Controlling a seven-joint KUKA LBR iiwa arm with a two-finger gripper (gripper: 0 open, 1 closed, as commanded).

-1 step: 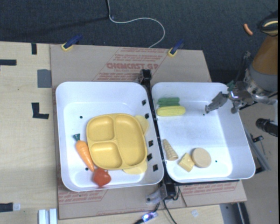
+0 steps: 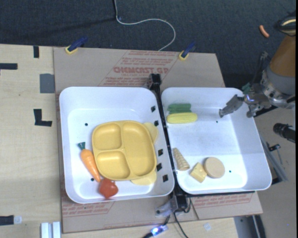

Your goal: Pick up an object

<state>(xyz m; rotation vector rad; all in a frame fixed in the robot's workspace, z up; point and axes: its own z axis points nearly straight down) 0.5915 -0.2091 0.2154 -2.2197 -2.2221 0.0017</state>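
My gripper [image 2: 237, 110] hangs over the upper right part of the right bin [image 2: 248, 148], open, with nothing between its fingers. In that bin a yellow corn cob [image 2: 182, 117] lies beside a green piece [image 2: 179, 107] at the upper left, well to the left of the gripper. Near the bin's front edge lie a ridged tan cone [image 2: 180, 158], a yellow cheese wedge [image 2: 198, 172] and a round tan biscuit [image 2: 214, 167].
The left bin [image 2: 69, 113] holds a yellow divided plate [image 2: 124, 149], an orange carrot [image 2: 90, 163] and a red fruit [image 2: 108, 188]. A black divider [image 2: 161, 128] runs between the bins. The arm's grey and orange wrist [image 2: 283, 68] rises at the right edge.
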